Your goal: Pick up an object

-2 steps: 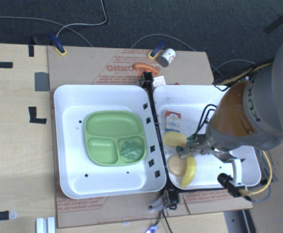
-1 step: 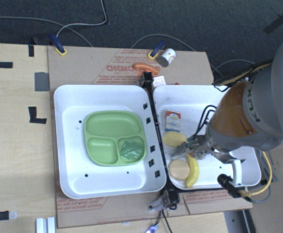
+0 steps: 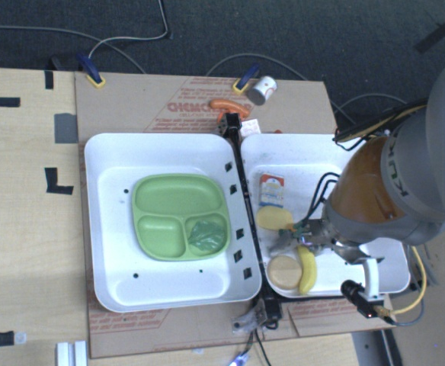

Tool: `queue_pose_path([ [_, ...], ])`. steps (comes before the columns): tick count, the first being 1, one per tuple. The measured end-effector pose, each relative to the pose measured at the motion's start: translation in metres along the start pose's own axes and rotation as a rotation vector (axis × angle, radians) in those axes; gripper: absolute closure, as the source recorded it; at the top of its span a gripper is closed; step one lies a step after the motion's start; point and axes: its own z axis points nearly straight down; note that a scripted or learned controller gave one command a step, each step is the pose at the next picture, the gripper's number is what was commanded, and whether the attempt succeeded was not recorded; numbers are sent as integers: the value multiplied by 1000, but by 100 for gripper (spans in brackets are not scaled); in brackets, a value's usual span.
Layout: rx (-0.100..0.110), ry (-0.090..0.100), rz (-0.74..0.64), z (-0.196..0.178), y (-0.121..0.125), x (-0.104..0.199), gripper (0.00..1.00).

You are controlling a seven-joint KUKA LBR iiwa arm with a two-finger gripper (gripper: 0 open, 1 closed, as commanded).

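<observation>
The gripper (image 3: 305,239) hangs low in the right bin (image 3: 314,152), whether apart or together cannot be told; a banana (image 3: 308,269) lies just below it beside a round tan piece (image 3: 284,271), a yellow lump (image 3: 274,219) just left; likely targets, clustered within reach

Both bins (image 3: 100,204) are seen as smooth, glossy white plastic. The divided plate (image 3: 178,204) in the left bin looks like matt green plastic. Brown cardboard (image 3: 131,109) with red print lies beneath them, on a pale wooden bench (image 3: 17,204). Dark, rough carpet (image 3: 283,14) is seen beyond.
</observation>
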Motion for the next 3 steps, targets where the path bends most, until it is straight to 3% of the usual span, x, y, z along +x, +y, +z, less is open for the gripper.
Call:
queue_pose_path([
  [3,-1,-1,1,0,0,1,0],
])
